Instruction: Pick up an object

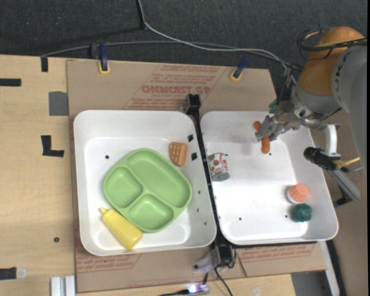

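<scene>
A small orange-red sausage-shaped toy (264, 143) sits in the right shallow white bin (246, 221), toward one o'clock of that bin's floor, and appears to be pinched between the tips of the grey two-finger claw (266, 134), which looks closed on it. Whether the toy is lifted clear of the bin floor cannot be told from this angle. The step in hand appears to be the grasp itself; the next move likely calls for a straight lift, slow enough that the thin toy does not slip out.

Further out in the same bin, a small white patterned cup (219, 166) stands near nine o'clock, close to the dividing wall. A round orange-pink ball (298, 193) and a dark green lumpy ball (301, 213) lie just beside each other toward four o'clock.

In the left white bin (86, 128), a light green divided plastic plate (147, 189) fills the centre, a yellow squeeze bottle (121, 227) lies at seven o'clock, and an orange waffle-like piece (178, 153) at two o'clock.
</scene>
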You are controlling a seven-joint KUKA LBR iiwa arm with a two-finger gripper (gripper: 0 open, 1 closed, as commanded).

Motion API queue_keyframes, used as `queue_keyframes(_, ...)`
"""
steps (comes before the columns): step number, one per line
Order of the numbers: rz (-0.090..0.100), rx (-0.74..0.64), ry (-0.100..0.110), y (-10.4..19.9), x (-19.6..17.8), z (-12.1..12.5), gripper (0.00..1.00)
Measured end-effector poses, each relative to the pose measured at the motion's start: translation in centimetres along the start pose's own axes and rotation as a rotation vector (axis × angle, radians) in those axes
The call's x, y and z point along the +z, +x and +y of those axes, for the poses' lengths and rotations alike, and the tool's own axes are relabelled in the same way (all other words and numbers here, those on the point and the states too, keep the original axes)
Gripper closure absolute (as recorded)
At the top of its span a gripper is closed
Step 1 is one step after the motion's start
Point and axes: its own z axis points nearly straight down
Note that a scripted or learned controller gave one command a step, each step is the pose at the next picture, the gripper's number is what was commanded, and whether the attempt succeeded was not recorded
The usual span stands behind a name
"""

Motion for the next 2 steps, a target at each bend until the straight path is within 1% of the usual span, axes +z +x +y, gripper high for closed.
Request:
queue_keyframes(1, 0.000, 0.000, 0.001, -0.4, -4.3, 0.0, 1.00)
queue_keyframes(2, 0.000, -0.001, 0.000, -0.3, -9.6, 0.1, 1.00)
